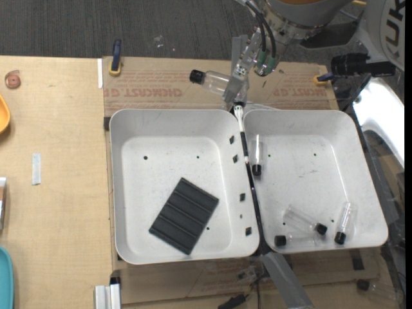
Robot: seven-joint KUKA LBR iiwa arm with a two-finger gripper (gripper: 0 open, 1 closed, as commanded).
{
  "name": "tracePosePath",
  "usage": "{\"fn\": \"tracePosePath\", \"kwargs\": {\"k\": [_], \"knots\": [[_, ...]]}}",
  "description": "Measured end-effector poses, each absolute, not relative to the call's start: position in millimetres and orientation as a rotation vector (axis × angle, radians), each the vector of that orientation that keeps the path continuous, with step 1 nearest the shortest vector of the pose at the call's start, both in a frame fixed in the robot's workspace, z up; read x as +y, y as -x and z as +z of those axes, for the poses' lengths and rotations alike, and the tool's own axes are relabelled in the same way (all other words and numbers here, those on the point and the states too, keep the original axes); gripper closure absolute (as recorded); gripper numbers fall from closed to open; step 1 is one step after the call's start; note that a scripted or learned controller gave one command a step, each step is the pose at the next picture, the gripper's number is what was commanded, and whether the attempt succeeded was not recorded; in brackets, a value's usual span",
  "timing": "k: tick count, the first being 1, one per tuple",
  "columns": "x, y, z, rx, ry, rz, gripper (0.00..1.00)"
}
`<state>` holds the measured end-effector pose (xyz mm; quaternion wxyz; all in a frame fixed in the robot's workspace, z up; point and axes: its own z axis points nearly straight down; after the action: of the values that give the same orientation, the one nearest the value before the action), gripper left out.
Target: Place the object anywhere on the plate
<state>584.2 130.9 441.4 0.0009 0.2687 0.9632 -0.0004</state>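
Holding a clear vial (209, 80) with a black cap between its fingers, the gripper (235, 94) hangs above the bins' far edge. The dark ridged plate (185, 215) lies well below-left of it; carry the vial level, lower close, then release.

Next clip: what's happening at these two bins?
The arm's tool hangs above the far edge where the bins meet, with a clear vial at its tip; whether it is gripped is unclear. A dark ridged plate lies in the left bin. More vials lie in the right bin.
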Motion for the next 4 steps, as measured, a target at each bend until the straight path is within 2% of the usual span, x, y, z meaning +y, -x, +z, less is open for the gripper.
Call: {"fn": "tracePosePath", "kwargs": {"k": [1, 2, 3, 4], "knots": [[172, -631.9, 372, 3.139, -0.097, 0.000, 1.00], [169, -587.2, 442, 3.128, 0.254, 0.001, 1.00], [186, -660.3, 441, 2.995, 0.936, 0.002, 1.00], [201, -576.8, 442, 2.746, 1.521, 0.003, 1.00]]}}
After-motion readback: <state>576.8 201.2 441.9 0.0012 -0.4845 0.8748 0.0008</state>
